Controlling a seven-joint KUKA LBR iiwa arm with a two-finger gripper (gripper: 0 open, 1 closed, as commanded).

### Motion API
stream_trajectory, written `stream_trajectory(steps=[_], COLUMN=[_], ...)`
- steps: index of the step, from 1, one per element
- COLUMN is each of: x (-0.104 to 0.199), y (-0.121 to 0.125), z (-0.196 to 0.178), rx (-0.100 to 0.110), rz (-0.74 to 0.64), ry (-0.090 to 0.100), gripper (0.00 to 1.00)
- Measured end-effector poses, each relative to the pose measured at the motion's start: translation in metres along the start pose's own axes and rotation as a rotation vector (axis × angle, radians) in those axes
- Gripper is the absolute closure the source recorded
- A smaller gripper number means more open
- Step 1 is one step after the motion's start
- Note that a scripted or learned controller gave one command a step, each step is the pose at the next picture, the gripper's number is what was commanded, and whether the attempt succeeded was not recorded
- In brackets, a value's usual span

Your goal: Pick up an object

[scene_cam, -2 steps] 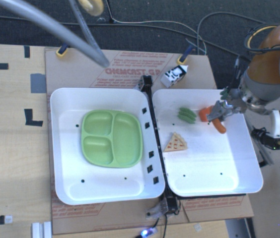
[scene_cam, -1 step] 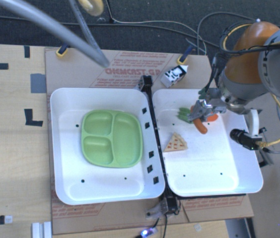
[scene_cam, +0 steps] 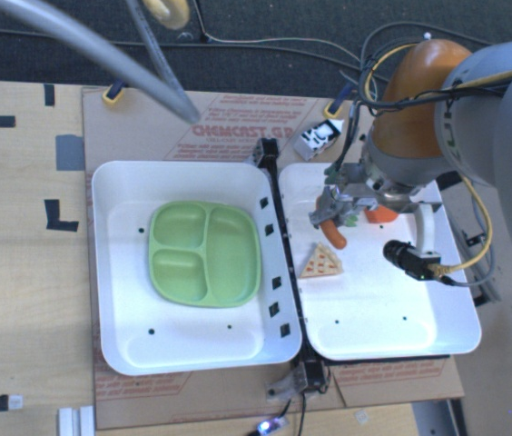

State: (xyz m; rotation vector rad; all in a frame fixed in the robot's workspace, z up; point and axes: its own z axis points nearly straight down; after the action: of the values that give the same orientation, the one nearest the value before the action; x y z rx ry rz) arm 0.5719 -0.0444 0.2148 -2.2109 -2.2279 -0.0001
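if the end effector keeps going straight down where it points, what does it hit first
Most likely the hot dog lying just below the end effector in the right bin; depth is hard to judge from this slanted view.

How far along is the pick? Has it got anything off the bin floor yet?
Done: the arm is in over the right bin, with the claw low at its left side. In hand: the claw sits right over the small orange-red sausage-like piece; I can't tell whether it is gripped. Left: a confirmed grasp and the lift. The waffle wedge lies untouched, as does the green plate in the left bin.
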Motion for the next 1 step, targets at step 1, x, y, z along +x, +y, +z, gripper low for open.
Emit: stream_trajectory(steps=[1], x=[0.0590], y=[-0.0028], z=[0.0075], rx=[0.001], rz=[0.001], ry=[-0.001], gripper=[1.00])
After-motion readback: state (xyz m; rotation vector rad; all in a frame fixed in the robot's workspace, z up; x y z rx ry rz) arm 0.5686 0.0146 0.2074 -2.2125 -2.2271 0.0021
